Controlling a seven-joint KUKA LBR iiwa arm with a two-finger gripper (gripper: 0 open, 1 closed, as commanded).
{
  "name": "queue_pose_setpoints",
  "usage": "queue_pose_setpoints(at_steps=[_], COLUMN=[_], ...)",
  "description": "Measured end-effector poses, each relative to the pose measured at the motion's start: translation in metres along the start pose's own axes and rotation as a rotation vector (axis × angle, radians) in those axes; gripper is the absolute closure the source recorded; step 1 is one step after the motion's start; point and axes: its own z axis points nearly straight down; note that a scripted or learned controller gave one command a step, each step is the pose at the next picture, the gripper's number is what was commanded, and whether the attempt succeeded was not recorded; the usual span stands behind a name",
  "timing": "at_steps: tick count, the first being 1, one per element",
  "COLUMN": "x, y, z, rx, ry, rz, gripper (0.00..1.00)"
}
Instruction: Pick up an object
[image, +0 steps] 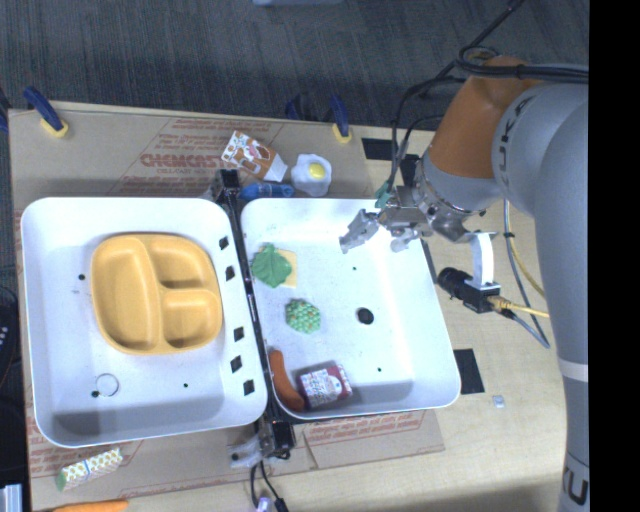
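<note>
My gripper (378, 236) hangs over the upper part of the right bin (425, 345), near its far right corner, with the fingers spread apart and nothing between them. One finger (357, 233) points down and left toward the bin floor; the other sits just to its right. Behind the gripper my wrist carries the orange band (470, 120), and the grey arm runs off to the right.

Below and left of me in the same bin lie the things I could take: a green leafy piece (269, 265) resting on a pale yellow square (288, 266) near the left wall, a green bumpy ball (303, 316) lower down, and a small dark round spot (365, 317) on the floor. At the near left corner an orange sausage-shaped thing (281, 381) lies beside a dark red packet (325, 386).

The left bin (50, 300) holds a yellow divided tray (155, 292). Beyond the bins, on the cardboard, sit a small printed packet (246, 153), a blue thing (264, 190) and a yellow and white piece (312, 173).
</note>
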Motion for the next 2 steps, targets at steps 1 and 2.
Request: queue_pose_setpoints(at_steps=[1,2], x=[0.063,0.051], y=[-0.028,-0.043], z=[0.127,0.127], rx=[0.000,0.002], ry=[0.000,0.001], rz=[-0.354,-0.028], gripper=[0.00,0.00])
